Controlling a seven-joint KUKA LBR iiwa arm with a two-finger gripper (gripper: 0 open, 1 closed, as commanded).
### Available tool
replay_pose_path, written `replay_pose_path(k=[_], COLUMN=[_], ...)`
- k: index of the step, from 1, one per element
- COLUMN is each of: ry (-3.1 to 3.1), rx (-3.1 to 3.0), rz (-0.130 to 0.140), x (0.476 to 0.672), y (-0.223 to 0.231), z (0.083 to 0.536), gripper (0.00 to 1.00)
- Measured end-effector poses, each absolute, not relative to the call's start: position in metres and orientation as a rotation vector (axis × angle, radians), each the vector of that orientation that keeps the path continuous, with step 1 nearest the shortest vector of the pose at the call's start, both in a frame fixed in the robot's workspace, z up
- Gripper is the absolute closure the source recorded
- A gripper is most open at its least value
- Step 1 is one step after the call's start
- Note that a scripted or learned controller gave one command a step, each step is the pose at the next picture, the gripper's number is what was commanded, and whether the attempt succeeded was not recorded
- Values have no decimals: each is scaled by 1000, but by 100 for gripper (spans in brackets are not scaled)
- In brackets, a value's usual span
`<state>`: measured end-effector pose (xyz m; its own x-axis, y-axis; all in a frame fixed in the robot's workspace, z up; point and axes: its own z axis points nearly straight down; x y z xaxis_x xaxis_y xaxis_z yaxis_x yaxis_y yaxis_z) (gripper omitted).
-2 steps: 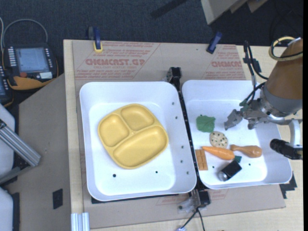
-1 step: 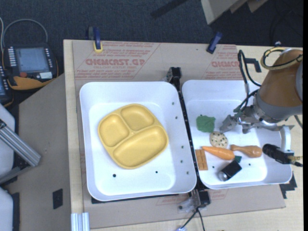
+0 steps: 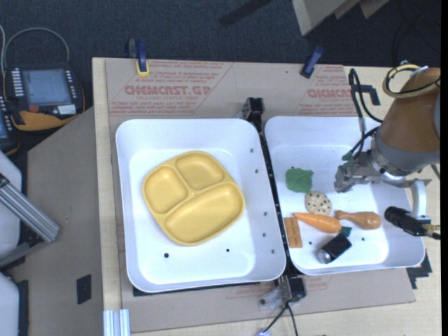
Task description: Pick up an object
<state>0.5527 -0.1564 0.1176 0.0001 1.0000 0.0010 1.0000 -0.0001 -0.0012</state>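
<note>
Crowding right bin [image 3: 276, 187]: green piece [image 3: 299, 179], cookie [image 3: 318, 203], carrot [image 3: 318, 222].

Arm [image 3: 413, 128] cut off at right edge; gripper [image 3: 348, 177] too small to read.

bright even overhead light, soft shadows, slight blur, white bins [image 3: 210, 135] glary

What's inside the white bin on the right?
In the right bin: a green piece, a speckled cookie, a carrot, a wooden utensil, a black object. The arm covers the far right corner.
</note>
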Motion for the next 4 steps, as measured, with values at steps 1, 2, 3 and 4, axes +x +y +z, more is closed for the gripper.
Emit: replay_pose_path(k=[1, 2, 3, 4], ry=[-2224, -2225, -2226, -2227], rx=[-2223, -2223, -2221, -2218], rz=[-1, -2, -3, -3], x=[552, 553, 558, 571], y=[-165, -166, -116, -56], z=[163, 213, 225, 227], gripper=[100, 100, 100, 100])
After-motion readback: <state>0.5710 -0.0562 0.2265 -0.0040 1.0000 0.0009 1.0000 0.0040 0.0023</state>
